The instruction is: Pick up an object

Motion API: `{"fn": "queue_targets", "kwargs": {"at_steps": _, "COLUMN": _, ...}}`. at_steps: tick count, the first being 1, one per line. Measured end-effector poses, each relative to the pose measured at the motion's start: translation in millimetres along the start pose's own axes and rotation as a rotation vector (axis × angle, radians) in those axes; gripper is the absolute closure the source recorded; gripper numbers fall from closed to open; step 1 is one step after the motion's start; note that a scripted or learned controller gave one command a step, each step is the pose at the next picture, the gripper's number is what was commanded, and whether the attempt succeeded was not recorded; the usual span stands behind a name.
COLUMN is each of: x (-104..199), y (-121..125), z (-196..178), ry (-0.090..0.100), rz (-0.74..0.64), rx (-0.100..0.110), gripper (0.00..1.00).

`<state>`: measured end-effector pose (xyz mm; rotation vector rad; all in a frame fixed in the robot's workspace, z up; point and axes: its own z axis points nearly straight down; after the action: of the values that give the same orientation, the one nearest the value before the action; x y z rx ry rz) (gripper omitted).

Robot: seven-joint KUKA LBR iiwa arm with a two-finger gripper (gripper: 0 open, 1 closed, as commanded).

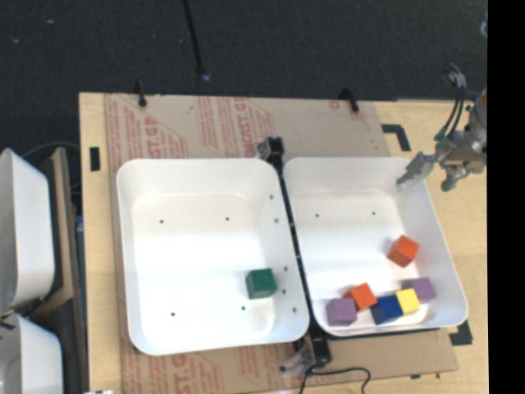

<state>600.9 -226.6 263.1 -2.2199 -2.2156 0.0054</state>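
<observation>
Nothing is lifted yet, so the whole pick seems to lie ahead. The tool [432,171] hangs at the far right corner of the right shallow white plastic bin [328,179], above its rim, with its two grey fingers spread apart and nothing between them. The candidates for the pick lie well apart from it. A small orange-red cube [403,251] sits alone in the right bin, turned so its corners point roughly along the bin's walls. Near the front wall of the same bin a tight cluster rests: a purple cube [341,310], an orange cube [362,295], a blue cube [384,309], a yellow cube [408,302] and a second purple cube [422,288], several touching their neighbours. In the left shallow white plastic bin [148,187] a dark green cube [261,283] sits near the front right corner, its sides nearly square to the bin. Being cubes, none has a long axis to speak of (only the twist of each matters for the fingers). The lone orange-red cube looks the easiest target, since it stands clear of the others. What remains is the approach, descent, closing and lift above the pale wooden tabletop [107,130].
</observation>
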Motion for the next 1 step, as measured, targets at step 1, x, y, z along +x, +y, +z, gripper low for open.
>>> {"fn": "queue_targets", "kwargs": {"at_steps": 1, "x": 0.3, "y": 1.3, "z": -4.2, "ry": -0.002, "rz": -0.001, "rx": -0.007, "gripper": 0.00}}
